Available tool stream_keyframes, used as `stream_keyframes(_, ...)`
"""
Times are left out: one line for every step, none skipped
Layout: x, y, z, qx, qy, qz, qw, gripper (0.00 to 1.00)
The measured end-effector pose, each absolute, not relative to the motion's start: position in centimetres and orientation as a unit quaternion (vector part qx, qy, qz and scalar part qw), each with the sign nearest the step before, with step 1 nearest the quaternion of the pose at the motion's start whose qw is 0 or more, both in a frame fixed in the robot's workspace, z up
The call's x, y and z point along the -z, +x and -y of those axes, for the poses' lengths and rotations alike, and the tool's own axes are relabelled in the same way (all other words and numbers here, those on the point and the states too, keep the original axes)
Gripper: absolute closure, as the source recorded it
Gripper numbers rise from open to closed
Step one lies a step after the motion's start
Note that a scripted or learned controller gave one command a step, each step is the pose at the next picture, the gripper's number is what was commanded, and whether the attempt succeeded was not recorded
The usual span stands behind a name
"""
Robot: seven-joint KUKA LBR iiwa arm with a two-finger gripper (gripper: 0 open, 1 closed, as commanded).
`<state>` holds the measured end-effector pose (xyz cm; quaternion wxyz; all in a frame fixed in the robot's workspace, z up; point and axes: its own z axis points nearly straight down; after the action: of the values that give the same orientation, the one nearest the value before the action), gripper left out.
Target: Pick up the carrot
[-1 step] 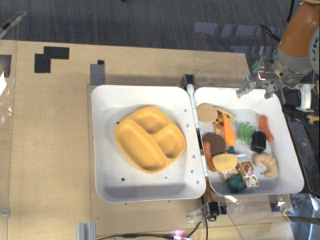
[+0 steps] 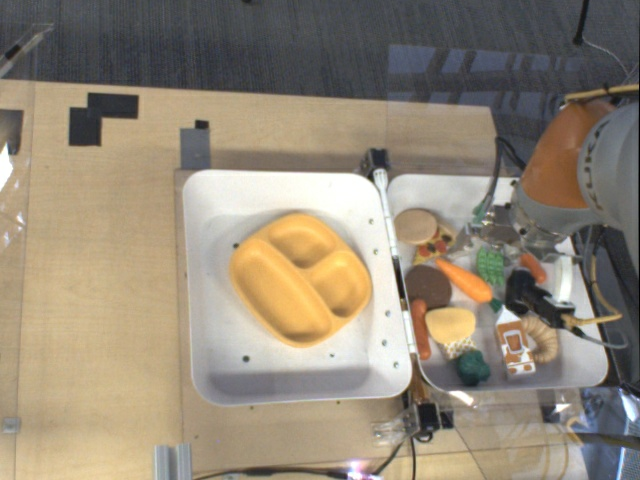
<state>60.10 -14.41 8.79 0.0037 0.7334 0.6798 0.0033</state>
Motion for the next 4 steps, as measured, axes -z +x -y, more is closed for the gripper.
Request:
stream_keyframes(-8.9, 54.2, 9.1, -0.0038, 0.71, -0.704, 0.003, 0.0)
stream_keyframes(-9.0, 49.2, 8.4, -0.0061, 0.737, -0.676, 0.007, 0.0)
stream_keyframes(-10.2, 49.7, 8.2, -0.0101, 0.736, -0.677, 0.01, 1.0)
stream_keyframes(-10.1, 49.6, 8.2, -0.0095, 0.736, -0.677, 0.009, 0.0)
